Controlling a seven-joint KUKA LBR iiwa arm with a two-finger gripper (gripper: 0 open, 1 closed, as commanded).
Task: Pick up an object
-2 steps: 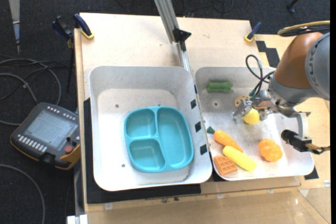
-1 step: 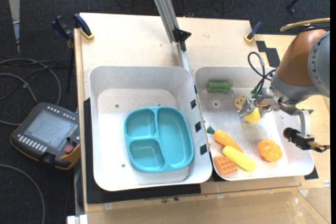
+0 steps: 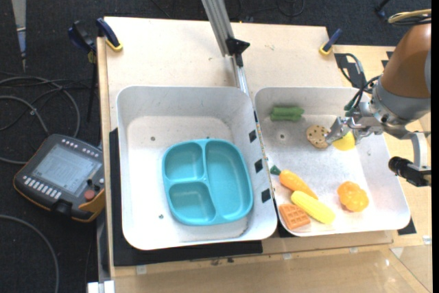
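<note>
Bench on cable-strewn dark floor

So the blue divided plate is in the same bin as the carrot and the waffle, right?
Not quite. The camera view shows the blue divided plate alone in the left bin. The carrot and the waffle lie in the right bin, near its front edge.
</note>
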